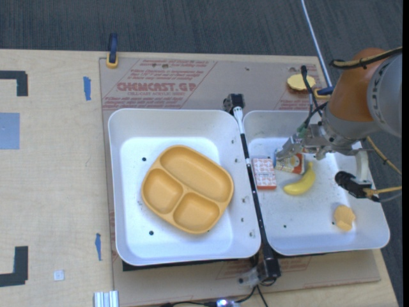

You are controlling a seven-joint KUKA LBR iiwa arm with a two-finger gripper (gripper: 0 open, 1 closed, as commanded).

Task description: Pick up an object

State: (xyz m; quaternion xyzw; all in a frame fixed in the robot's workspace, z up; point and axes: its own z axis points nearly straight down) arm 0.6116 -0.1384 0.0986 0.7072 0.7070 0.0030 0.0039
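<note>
The right bin (307, 235) holds a yellow banana (301, 181), a red-and-white patterned box (264, 173) near its left wall, and a small orange lump (344, 217) at the right. A small orange-and-white item (292, 165) lies just left of the banana's upper end. My gripper (289, 153) reaches in from the right and hangs low directly over that orange-and-white item, partly covering it. Whether it touches the item cannot be told.
In the left bin (128, 139) a yellow three-compartment plate (186, 189) lies in the middle. A black rail (246, 165) divides the two bins. A yellow disc (296, 82) lies on the board behind the right bin. A black cable end (348, 181) hangs beside the arm.
</note>
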